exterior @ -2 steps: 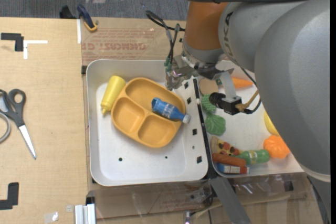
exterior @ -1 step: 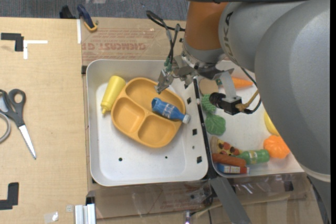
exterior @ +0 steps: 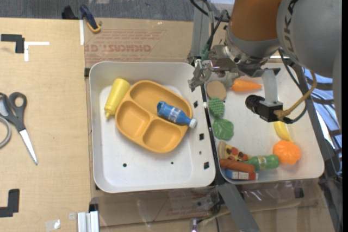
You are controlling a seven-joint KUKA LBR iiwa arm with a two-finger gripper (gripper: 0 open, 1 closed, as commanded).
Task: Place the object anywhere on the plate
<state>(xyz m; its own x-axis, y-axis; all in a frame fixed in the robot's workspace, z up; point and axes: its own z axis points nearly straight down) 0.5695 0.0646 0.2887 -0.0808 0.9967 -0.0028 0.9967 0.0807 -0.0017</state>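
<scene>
At the lower right of the frame, the right bin holds a crowded heap of toy food whose pieces overlap and are hard to separate, beside an orange fruit. Centre-left, the yellow plate lies in the left bin; a blue bottle rests across its compartments, and a yellow bottle leans at its upper-left rim. Farther up, the gripper hangs over the divide between bins, its fingers' state impossible to tell; the arm hides that bin's far end.
</scene>
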